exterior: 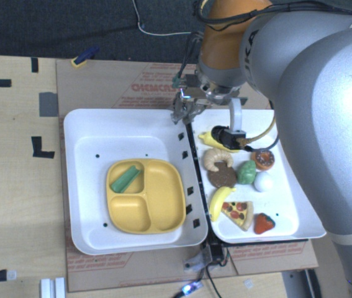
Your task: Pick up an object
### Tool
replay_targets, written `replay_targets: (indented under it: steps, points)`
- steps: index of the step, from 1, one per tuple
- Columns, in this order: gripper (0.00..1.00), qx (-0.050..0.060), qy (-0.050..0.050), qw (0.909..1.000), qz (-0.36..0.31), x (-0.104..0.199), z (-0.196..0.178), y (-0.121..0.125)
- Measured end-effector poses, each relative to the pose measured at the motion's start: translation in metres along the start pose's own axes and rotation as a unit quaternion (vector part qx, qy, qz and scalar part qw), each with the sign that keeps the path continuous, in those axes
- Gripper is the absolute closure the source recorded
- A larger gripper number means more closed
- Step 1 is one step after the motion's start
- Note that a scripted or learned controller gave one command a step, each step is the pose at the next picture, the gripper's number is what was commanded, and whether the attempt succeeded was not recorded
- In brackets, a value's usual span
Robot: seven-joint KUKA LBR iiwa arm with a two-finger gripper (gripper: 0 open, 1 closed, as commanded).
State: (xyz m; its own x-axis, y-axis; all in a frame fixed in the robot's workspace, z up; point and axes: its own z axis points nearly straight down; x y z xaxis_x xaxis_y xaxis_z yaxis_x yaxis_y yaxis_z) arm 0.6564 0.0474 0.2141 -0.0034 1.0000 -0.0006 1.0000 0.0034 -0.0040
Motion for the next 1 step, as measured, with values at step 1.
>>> replay_targets:
  steps: [1]
  points:
    - [1.00,-0.001,0.000,1.0000,0.001,-0.0054,-0.0003,-0.0030]
